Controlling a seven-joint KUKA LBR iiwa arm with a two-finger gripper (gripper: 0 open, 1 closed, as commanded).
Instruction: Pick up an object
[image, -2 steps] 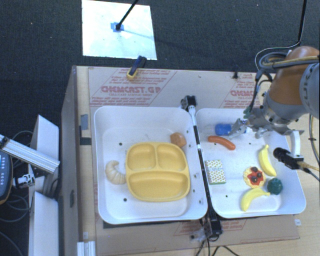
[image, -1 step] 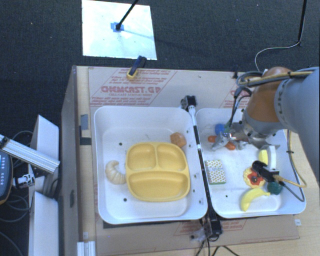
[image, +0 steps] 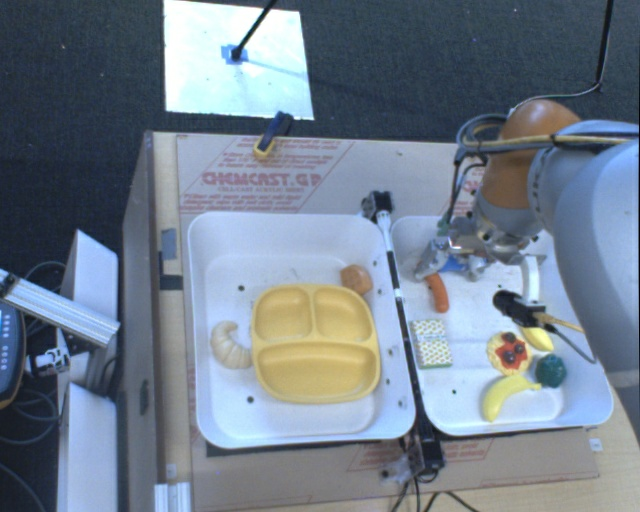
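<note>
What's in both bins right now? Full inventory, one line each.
divided plate: 1, yellow, left bin centre
croissant: 1, pale tan, left bin, left of plate
bread roll: 1, brown, left bin, at plate's upper right corner
carrot: 1, orange, right bin, upper left
checked block: 1, green-yellow, right bin, near divider
round toy: 1, yellow with red, right bin
banana: 1, yellow, right bin front
broccoli-like toy: 1, dark green, right bin, front right
hand: 1, grey, over right bin's back

The arm (image: 590, 190) is a thick, smooth cylinder of pale grey. An orange band (image: 520, 150) rings it above the wrist, rounded and glossy. Thin dark cables (image: 470, 135) loop beside the band. The wrist (image: 490, 240) below is metallic grey hardware.
</note>
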